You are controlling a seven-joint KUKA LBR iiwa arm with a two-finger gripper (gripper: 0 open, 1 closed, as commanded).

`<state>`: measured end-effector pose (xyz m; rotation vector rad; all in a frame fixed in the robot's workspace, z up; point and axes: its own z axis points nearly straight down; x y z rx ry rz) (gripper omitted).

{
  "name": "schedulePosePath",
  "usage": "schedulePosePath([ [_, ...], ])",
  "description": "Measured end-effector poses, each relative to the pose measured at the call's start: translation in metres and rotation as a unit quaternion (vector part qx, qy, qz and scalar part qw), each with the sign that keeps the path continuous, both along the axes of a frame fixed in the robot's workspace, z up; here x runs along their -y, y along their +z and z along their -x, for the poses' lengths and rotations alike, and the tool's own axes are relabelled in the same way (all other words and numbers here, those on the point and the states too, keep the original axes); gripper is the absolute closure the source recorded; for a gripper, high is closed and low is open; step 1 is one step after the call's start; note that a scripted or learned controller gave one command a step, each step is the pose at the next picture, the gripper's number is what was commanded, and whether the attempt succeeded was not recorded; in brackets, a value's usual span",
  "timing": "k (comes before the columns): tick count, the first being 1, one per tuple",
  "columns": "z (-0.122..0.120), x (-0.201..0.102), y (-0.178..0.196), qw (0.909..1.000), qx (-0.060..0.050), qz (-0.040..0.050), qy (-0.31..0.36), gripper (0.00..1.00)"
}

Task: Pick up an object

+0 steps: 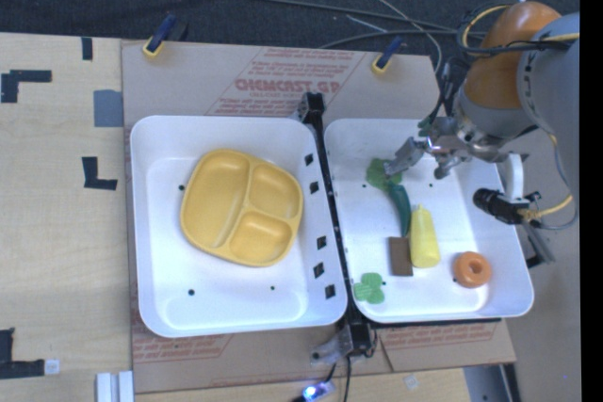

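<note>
Overhead, the tool [420, 160] hangs above the right bin [490, 301].

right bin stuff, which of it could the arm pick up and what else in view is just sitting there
Candidates to pick, right bin:
- green-headed tool, nearest the gripper
- yellow corn-like piece
- brown block
- orange ring
- small green piece

Just lying about:
- yellow divided plate in the left bin

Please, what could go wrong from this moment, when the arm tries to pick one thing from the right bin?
The yellow piece, brown block and green stem lie close together, so the gripper might nudge one while closing on another. The gripper also hangs near the right bin's far wall, so a descent there might meet the rim.
</note>
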<state>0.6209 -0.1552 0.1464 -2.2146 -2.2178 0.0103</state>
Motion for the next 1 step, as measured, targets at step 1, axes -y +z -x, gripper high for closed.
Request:
schedulePosePath([
  [1,-0.0032,0.0036,-0.0486,1.0000,0.000,0.0002,0.000,0.00],
])
